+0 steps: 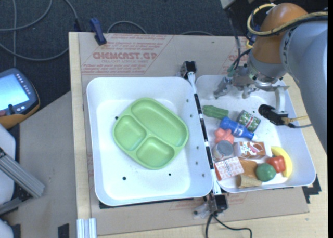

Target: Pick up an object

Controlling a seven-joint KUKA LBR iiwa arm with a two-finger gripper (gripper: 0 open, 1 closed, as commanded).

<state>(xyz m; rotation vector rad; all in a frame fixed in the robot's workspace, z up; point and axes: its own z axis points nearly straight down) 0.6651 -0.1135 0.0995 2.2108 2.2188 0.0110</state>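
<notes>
Nearest us, along the front of the right bin (304, 172), the clutter is packed tight: a red-and-white packet (228, 169), a green ball (265, 172) touching a red piece (278, 163), and a banana (284, 157) curling round them against the right side. Just behind sit a grey round tin (225, 149), a white carton (251, 149) and a blue bottle (235, 127) lying on its side, with a small green can (249, 120) beside it. Further back lies a green cucumber-like piece (215, 111), alone near the divider. Over in the left bin (99, 128) a green divided plate (150, 132) rests flat.

At the far end of the right bin the jaws (238, 89) hang spread wide, released, nothing between them. Every object lies nearer us than the jaws, the cucumber-like piece closest, just in front and to their left. The arm (307, 50) comes in from the right, orange band (273, 34) above the wrist, pointing steeply down.
</notes>
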